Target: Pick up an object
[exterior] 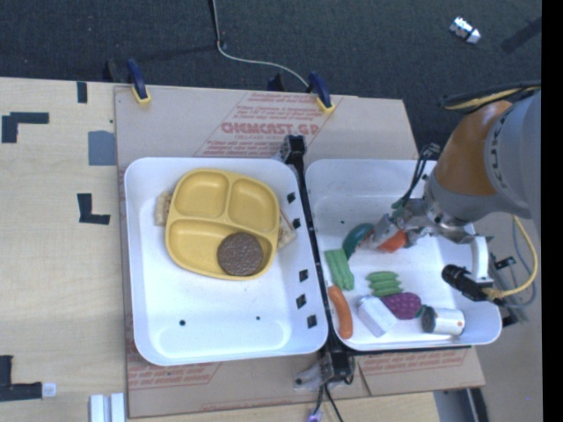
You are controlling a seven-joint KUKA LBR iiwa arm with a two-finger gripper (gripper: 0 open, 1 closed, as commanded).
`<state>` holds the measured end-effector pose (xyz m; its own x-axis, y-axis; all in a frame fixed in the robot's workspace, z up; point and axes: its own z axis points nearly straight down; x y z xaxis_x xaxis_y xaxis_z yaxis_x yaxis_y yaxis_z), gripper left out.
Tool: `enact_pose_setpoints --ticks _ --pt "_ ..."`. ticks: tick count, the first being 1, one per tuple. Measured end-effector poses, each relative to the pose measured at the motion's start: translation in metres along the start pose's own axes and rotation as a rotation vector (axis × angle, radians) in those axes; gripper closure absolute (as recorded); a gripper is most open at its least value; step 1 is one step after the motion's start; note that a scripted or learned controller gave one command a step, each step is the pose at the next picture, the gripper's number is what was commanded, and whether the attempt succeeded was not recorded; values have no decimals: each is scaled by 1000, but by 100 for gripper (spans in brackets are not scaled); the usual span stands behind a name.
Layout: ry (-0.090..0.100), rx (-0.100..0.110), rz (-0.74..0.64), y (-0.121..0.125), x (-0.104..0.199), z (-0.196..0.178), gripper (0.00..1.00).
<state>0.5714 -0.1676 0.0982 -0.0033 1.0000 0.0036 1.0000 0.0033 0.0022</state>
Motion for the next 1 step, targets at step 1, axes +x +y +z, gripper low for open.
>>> enact_pose_setpoints --ticks 1 --pt "-2 -6 -6 11 77 -107 100"
